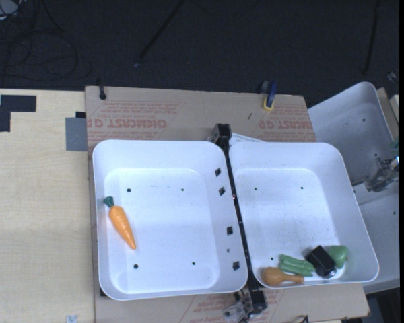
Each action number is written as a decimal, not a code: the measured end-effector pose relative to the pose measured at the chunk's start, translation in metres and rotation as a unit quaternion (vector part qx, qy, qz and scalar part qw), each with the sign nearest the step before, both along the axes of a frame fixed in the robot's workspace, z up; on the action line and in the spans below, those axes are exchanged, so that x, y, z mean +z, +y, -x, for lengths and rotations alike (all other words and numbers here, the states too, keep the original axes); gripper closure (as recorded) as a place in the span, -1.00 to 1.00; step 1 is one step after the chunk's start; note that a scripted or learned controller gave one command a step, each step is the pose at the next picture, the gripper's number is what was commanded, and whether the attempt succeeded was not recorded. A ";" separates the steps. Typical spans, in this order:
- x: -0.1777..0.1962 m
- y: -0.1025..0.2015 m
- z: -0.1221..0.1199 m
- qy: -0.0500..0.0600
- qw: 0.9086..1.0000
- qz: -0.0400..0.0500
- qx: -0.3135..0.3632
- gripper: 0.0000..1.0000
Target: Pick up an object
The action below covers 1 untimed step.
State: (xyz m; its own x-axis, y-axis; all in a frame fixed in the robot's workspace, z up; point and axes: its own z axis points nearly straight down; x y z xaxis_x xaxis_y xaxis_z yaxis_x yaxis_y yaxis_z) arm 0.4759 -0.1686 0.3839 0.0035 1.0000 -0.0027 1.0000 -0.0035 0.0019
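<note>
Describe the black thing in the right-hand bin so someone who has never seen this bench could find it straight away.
Start at the right bin of the two white ones and go to its near right corner, where a small cluster of toys lies. The black object is a small dark block, tilted, between the green vegetable and the green round piece, with the orange pear-shaped toy to its lower left. It is the only black item there.

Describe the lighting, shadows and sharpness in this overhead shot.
Camera view: even, soft light; the white bins look bright but not blown out; the floor at the top is dark; the carrot casts only a faint shadow; the whole frame is slightly soft, so the dark object among the green pieces stays indistinct.
</note>
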 end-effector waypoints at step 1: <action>-0.112 0.040 -0.012 0.008 1.000 -0.004 0.003 1.00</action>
State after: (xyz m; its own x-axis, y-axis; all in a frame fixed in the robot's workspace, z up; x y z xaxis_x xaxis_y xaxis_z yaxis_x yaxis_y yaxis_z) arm 0.4881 -0.1281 0.2715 -0.0031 1.0000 0.0049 0.9999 0.0031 -0.0138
